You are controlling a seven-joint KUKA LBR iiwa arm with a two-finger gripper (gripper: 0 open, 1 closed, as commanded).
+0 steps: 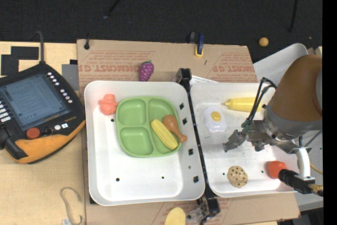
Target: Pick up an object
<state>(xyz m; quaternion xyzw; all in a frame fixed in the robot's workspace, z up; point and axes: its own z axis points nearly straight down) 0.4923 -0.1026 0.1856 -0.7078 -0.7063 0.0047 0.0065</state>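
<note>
**Small toy foods within reach in the right bin**

The gripper (234,140) is seen low over the middle of the right bin (210,179); whether it is open or closed cannot be told from this view, and nothing is seen held in it.

No single object is named by the task, so the nearest pieces are considered. A fried egg (214,118) lies at about ten o'clock from the gripper, near it. A cookie (237,176) lies at six o'clock, a little apart. A yellow bottle (241,105) rests at twelve o'clock by the far wall, and a red tomato-like piece (275,168) at four o'clock.

All are judged to be light, stiff plastic toys, probably smooth and a little slippery. The egg and cookie are flat and would best be taken across their edges; the bottle is thought easier, gripped across its narrow body.

The bin floor is plain, white and hard, so pieces may slide when nudged. Room around the egg and cookie is fair. In the left bin (100,176) a green tray (131,139) holds corn (164,134) and a drumstick (174,128). The bins stand on cardboard on the desk (37,187), with a control pendant (37,110) at nine o'clock.
</note>
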